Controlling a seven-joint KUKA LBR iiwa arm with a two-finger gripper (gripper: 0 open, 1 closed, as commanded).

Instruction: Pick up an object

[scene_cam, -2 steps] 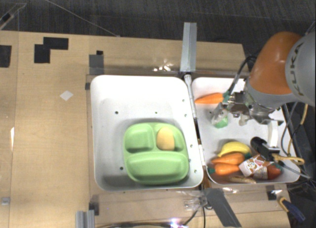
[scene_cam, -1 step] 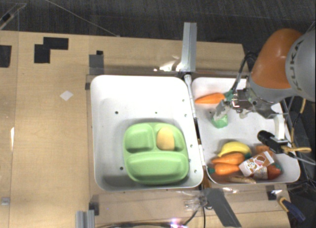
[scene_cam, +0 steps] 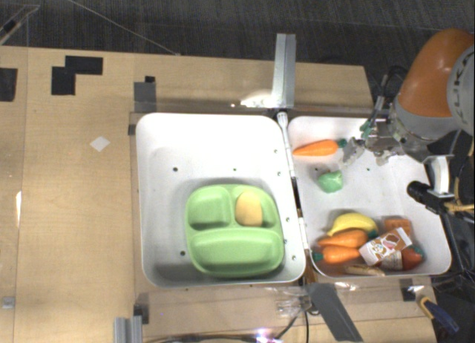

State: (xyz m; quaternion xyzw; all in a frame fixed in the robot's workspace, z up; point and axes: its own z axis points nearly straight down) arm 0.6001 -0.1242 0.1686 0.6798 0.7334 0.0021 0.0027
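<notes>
My gripper (scene_cam: 355,148) hangs over the upper part of the right bin (scene_cam: 438,219), reaching in from the right below the arm's orange band (scene_cam: 434,74). An orange carrot with a green top (scene_cam: 318,148) lies just left of it, near the bin's upper-left corner. A small green piece (scene_cam: 330,181) rests a little below the carrot. Along the right bin's front sit a yellow banana (scene_cam: 352,223), two orange carrots (scene_cam: 343,247), a printed packet (scene_cam: 384,248) and red-orange pieces (scene_cam: 407,258). I see nothing held in the gripper.
The left bin (scene_cam: 159,185) holds a green divided plate (scene_cam: 230,249) with a yellow rounded piece (scene_cam: 250,208) in its upper-right compartment. A metal post (scene_cam: 284,74) stands behind the divider between the bins. Black arm hardware (scene_cam: 434,194) overhangs the right bin's right edge.
</notes>
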